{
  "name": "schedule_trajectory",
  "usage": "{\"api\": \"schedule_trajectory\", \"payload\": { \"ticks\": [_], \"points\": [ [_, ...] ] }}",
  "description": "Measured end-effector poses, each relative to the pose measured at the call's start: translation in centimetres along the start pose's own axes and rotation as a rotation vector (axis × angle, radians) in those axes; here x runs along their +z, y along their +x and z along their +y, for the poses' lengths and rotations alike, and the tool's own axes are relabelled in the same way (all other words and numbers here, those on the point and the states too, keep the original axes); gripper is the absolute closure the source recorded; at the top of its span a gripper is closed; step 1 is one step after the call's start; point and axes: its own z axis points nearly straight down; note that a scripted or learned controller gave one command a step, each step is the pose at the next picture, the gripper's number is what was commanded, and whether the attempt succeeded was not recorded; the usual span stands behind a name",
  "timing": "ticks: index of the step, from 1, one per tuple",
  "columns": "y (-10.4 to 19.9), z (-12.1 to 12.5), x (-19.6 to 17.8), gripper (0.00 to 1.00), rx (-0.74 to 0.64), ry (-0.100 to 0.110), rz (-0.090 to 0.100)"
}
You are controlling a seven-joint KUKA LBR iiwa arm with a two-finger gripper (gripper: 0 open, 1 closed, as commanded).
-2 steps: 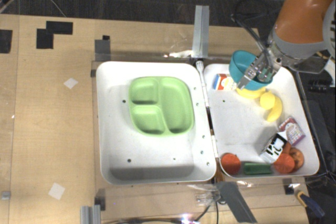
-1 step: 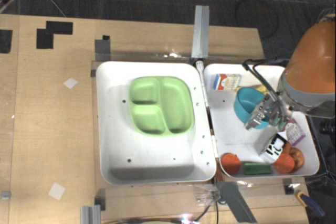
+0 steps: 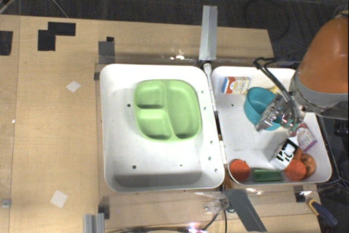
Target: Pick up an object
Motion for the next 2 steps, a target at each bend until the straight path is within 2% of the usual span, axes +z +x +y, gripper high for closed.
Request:
{"api": "schedule_trajectory", "payload": {
  "ticks": [1, 2],
  "points": [
    [1.4, 5.6, 3.1, 1.0, -0.08, 0.003, 0.008],
    [-3.6, 3.3, 4.2, 1.0, -0.062, 0.005, 0.005]
  ]
}}
